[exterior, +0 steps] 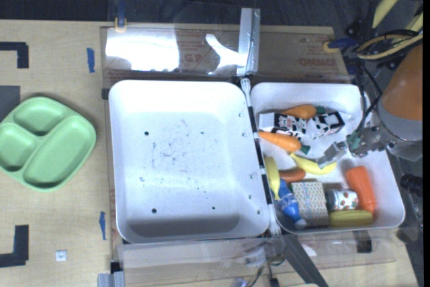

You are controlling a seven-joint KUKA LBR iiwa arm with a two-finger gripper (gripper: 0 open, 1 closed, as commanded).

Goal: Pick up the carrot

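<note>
wooden bench [54, 57] under slanted camera. green divided plate [44, 142] far left. left bin [181, 158] next. right bin [376, 205] crowded with toys; carrot [279, 141] lies near its left wall, below cow-print item [306, 123]. gripper [339, 150] hovers right of carrot, apart, nothing between fingers; opening: cannot tell. pick not yet done.

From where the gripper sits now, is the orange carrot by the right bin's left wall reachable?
Probably yes. The gripper is over the right white bin, and the orange carrot lies on top of the clutter with its upper side uncovered, though the black-and-white patterned item crowds it.
</note>
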